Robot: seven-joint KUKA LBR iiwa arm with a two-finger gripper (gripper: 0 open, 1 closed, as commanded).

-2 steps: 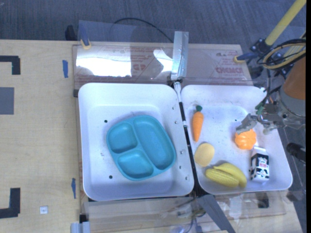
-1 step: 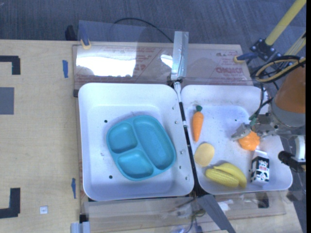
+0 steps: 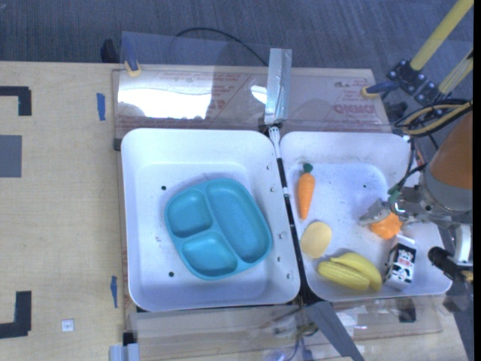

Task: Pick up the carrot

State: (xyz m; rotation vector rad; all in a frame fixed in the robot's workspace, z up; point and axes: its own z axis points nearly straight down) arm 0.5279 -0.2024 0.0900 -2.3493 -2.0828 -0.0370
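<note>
A: Bins first. Left bin (image 3: 143,201) holds a blue divided plate (image 3: 218,228) and nothing else I'd list.

B: Right bin (image 3: 342,153)?

A: Five items. Yellow corn cob (image 3: 349,271) near the front edge. Carrot (image 3: 306,191), orange with a green top, near the bin's left wall, long axis running front to back, green end toward the far wall. Yellow lemon (image 3: 316,238) just in front of the carrot's tip. Small orange piece (image 3: 386,226) toward the right side. Black-and-white carton (image 3: 402,265) near the front right corner.

B: And the arm?

A: Gripper (image 3: 385,210) hangs over the right side of that bin, close above the orange piece. Whether it's open or closed, I cannot tell from here.

B: So the carrot lies which way from it?

A: Across the bin toward the left wall, well apart, slightly farther back. I'd say the hand must travel left and straddle the carrot's narrow width.
</note>
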